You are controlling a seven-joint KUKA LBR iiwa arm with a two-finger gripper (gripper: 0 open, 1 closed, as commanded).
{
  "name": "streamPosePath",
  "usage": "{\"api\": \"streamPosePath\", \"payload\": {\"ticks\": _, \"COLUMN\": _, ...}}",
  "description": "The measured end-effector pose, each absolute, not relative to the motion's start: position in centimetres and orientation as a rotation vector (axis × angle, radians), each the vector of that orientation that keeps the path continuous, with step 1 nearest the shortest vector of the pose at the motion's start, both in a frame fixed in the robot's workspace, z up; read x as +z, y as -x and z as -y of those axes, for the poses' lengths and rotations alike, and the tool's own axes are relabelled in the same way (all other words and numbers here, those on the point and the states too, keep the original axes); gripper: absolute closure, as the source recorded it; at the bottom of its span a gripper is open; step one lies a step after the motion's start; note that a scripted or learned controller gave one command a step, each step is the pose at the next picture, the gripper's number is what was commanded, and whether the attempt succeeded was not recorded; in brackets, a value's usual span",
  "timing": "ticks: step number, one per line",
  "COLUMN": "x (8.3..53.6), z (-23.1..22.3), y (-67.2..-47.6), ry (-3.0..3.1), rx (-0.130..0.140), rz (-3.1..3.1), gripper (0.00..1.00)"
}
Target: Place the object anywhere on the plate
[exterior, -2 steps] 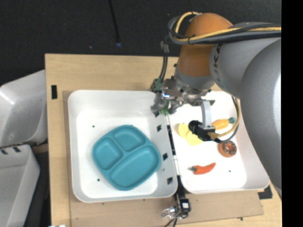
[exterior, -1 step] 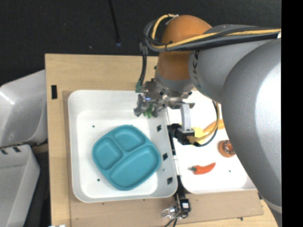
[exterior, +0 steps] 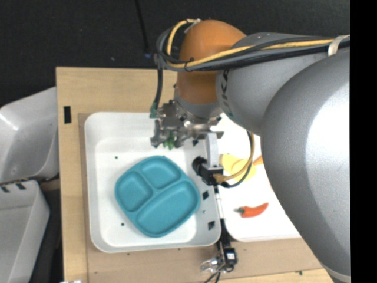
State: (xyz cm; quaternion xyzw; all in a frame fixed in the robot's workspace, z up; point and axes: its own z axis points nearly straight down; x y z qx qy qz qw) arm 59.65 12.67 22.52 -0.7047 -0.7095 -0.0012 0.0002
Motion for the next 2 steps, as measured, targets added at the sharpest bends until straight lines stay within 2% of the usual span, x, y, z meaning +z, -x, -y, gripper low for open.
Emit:
{"api": "streamPosePath", "payload": {"ticks": 1, "x": 25.2, "z": -17.86, "y": -59.11, "ry": 2.212, "rx": -0.005, "rz": 2.23, "gripper": 1.0}}
{"api": "streamPosePath", "payload": {"ticks": 2, "x": 25.05, "z": -17.5, "y": -59.12, "ry": 2.218, "rx": 0.001, "rz": 2.224, "gripper": 0.0}}
